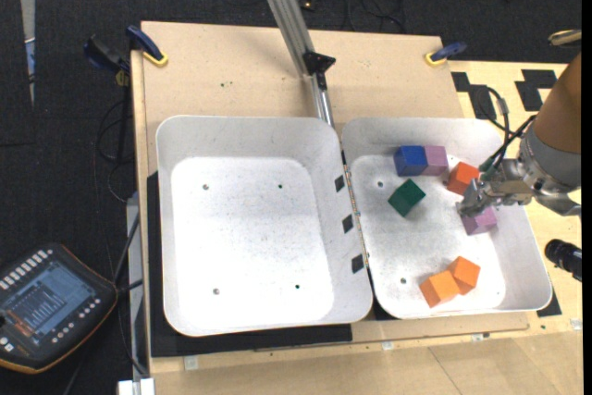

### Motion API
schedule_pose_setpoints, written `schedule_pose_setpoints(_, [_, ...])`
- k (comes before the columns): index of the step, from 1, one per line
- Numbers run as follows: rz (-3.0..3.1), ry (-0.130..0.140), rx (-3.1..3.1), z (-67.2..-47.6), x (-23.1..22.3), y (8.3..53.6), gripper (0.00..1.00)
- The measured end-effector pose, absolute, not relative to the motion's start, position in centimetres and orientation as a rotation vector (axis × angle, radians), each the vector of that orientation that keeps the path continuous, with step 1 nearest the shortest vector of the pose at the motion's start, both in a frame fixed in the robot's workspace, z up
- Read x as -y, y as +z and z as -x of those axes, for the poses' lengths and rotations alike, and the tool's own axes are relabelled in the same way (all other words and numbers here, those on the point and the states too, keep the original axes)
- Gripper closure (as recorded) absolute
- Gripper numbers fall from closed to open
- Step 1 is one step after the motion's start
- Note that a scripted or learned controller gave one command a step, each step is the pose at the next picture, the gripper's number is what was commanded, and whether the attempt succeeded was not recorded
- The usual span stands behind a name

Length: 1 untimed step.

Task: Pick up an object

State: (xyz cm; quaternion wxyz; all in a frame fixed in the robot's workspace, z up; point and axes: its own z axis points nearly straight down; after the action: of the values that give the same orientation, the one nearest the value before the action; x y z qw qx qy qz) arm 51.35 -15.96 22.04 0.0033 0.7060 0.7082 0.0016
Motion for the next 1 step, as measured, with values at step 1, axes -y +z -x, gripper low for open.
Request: schedule_pose_setpoints(1, [-2.214,0.002,-2.229,-52.46,10.76,21.21,1.0])
